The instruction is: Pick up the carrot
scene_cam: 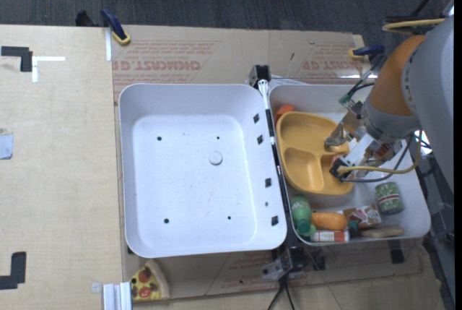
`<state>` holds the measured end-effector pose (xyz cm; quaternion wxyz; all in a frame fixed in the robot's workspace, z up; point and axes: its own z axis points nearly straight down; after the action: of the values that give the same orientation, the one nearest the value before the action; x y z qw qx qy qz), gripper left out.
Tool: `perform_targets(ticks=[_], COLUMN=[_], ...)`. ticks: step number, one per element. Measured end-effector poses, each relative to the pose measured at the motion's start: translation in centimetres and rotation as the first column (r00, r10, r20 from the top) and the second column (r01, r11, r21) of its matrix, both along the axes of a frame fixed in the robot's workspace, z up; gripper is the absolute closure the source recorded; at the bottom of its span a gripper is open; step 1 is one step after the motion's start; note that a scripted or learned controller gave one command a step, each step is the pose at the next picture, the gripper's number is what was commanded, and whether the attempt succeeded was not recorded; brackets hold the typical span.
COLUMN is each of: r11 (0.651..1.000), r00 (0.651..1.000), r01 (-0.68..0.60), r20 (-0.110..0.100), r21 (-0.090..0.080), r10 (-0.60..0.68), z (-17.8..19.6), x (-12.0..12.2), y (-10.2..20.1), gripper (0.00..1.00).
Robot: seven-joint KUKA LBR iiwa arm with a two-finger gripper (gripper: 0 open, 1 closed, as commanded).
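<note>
Two shallow white bins side by side on the bench. Left bin (144, 229) has bare floor showing. Right bin (419, 211) holds the clutter.

Carrot (330, 220) lies flat near the front wall of the right bin, just below the yellow divided dish (303, 149), between a green item (300, 212) on its left and a small printed packet (363, 215) on its right. A red-and-white tube (330, 235) lies just in front of it — touching or nearly so, cannot tell which.

Gripper (339, 157) sits over the right edge of the yellow dish, apart from the carrot. Whether the pincer is released or clenched cannot be told at this angle; nothing is seen between its tips.

Green can (388, 197) stands to the right, near the bin wall. An orange object (285, 110) peeks out behind the dish. Pizza-slice toy (146, 284) rests on the cardboard outside the left bin.
</note>
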<state>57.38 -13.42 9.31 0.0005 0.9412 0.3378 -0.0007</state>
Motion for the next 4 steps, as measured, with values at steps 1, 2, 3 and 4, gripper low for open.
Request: perform_targets(ticks=[1,2,3,4], r11=[1.000,1.000,1.000,1.000], r00=[1.000,1.000,1.000,1.000], r01=[0.003,0.002,0.004,0.003], r20=[-0.002,-0.002,-0.006,-0.005], r21=[-0.005,-0.003,-0.010,-0.008], r10=[-0.003,-0.002,-0.004,-0.003], z=[0.85,0.84,1.60,1.63], x=[-0.06,-0.03,-0.20,-0.13], y=[-0.40,-0.27,-0.73,-0.58], gripper=[1.00,0.00,1.00,0.00])
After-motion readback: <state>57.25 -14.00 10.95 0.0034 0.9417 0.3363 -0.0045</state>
